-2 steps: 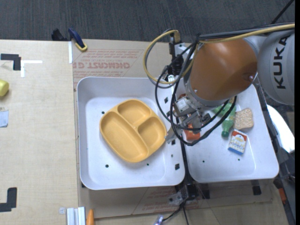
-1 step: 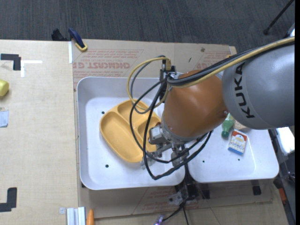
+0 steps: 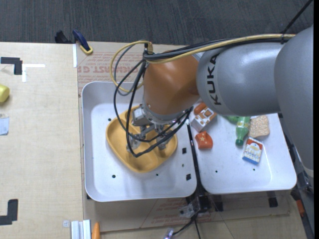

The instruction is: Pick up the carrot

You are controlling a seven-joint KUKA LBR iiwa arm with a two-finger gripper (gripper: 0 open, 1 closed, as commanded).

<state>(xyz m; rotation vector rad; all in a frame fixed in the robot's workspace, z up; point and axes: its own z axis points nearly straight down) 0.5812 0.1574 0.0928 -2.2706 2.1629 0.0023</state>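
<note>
claw (image 3: pixel 149 136): over yellow dish (image 3: pixel 119 143), grip unclear | right bin (image 3: pixel 239 183): tomato (image 3: pixel 204 141), cartons

Single fixed cam above bench (image 3: pixel 40 148), angled down, both bins (image 3: pixel 99 183) in frame, arm (image 3: pixel 249 78) entering from right.

Grey arm (image 3: pixel 249 78) w/ black KUKA lettering, orange band (image 3: pixel 169 86), black + yellow cables (image 3: pixel 127 83).

1. The arm (image 3: pixel 234 78) covers part of the yellow dish (image 3: pixel 122 143) and the top of the right bin (image 3: pixel 279 178).
2. The green bottle (image 3: pixel 240 128) is half hidden beneath it.
3. The yellow object (image 3: pixel 3 93) is cut by the left edge.
</note>
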